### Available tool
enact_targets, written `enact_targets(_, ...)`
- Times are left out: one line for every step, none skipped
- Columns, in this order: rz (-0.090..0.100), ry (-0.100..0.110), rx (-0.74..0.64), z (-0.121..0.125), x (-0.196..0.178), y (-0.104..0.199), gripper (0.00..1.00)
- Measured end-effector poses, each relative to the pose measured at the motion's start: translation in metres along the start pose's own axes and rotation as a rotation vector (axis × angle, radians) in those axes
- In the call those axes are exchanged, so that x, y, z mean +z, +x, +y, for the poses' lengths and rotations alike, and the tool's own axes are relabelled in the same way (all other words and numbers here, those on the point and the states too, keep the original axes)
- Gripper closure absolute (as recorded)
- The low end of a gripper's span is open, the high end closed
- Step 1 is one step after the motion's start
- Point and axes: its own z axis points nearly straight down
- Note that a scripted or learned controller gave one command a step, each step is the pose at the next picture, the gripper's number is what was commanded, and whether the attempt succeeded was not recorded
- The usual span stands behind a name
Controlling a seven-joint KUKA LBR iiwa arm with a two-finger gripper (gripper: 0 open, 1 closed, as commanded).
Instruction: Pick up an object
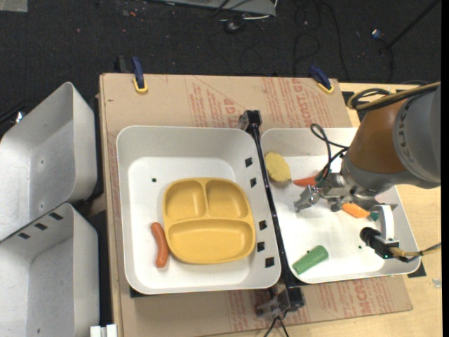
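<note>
The orange carrot piece (306, 182) looks light, stiff and slippery, best pinched across its middle, and whether the gripper (313, 197) just beside it is spread, I cannot tell.

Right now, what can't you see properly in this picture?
- Gripper: small and blurry in the camera view, so whether it is open or shut can't be told.
- Orange piece in the right bin: partly hidden by the arm, so its shape is unclear.
- Red piece: its far end runs under the gripper.
- Right bin's far side: covered by the arm.
</note>
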Motion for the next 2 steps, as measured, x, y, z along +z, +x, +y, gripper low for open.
enact_targets(-0.001,-0.006,0.002,0.002,-0.013,0.0,1.0)
enact_targets(-0.003,-0.01,-0.001,0.004,-0.056,-0.004,1.0)
